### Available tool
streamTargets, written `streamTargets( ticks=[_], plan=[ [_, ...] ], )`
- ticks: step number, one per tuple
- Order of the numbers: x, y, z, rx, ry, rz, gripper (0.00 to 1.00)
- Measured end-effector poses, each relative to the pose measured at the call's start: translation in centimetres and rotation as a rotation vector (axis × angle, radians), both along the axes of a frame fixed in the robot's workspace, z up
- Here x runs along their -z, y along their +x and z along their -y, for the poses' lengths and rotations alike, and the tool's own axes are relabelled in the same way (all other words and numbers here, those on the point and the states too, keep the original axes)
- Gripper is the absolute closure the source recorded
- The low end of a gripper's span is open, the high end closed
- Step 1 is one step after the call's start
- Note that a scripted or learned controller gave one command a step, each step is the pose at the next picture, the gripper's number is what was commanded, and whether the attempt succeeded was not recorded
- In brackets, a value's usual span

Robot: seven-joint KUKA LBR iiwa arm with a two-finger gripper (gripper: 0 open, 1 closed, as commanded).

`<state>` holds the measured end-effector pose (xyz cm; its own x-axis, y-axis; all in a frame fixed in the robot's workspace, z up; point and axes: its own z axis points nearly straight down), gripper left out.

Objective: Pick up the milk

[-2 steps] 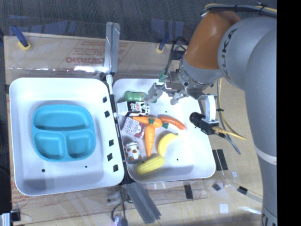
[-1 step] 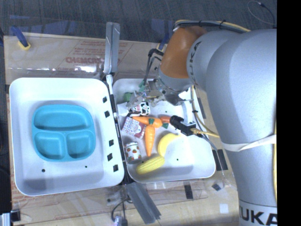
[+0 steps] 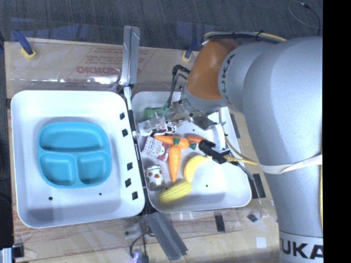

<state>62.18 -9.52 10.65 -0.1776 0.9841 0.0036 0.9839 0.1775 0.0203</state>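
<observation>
We think the milk (image 3: 160,126) is that cow-spotted carton at the right bin's (image 3: 219,199) far end, right under the gripper (image 3: 171,115) — can't tell how open it is, the wrist hides it. Nearby: carrots (image 3: 174,160), banana (image 3: 193,166), corn (image 3: 174,192). Left bin (image 3: 27,147) has a blue tray (image 3: 74,152).

Single fixed camera above bench (image 3: 66,64), angled down on both bins (image 3: 27,163).
</observation>
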Motion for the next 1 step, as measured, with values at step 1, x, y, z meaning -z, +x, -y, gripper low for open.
streamTargets(
  ticks=[1],
  plan=[
    [-0.08,-2.02,-0.10,-0.023,-0.010,0.013,0.00]
  ],
)
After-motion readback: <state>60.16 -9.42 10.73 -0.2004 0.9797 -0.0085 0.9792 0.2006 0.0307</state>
